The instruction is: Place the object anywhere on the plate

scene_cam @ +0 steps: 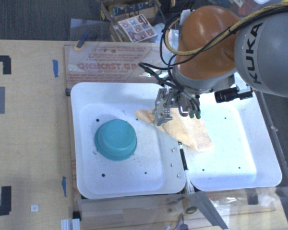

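cloth (185,131) tan, crumpled, limp | bowl (116,139) teal, round, inverted | bins (86,176) white

A round teal plastic plate (116,139) in a shallow white bin (86,176); pale yellow-tan crumpled cloth (189,132); grey arm (271,51) with an orange band (206,37)

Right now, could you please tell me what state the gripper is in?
Gripper: low over the yellow cloth at the seam between the two bins; open, shut or holding, it cannot be told from this view.
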`<state>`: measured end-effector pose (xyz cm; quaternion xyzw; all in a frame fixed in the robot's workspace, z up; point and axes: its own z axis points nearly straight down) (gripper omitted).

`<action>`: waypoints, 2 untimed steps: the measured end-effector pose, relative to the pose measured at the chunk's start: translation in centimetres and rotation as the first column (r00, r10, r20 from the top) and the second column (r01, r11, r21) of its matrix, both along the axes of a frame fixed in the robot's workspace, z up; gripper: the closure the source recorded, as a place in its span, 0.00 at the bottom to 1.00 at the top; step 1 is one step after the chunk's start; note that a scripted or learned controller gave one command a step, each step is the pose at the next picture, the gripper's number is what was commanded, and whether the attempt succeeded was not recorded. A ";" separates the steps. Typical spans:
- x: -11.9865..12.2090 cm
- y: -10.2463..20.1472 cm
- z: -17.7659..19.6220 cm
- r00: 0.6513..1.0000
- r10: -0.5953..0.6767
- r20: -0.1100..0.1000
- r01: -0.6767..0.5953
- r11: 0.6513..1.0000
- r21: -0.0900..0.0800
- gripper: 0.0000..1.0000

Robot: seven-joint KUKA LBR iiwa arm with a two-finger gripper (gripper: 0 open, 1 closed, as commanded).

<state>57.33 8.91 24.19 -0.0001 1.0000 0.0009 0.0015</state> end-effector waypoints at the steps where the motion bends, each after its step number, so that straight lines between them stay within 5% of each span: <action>1: -2.3 4.7 -1.5 1.000 0.001 -0.001 -0.001 1.000 0.000 1.00; 2: -4.0 9.5 -1.5 1.000 0.000 -0.001 0.000 1.000 0.000 1.00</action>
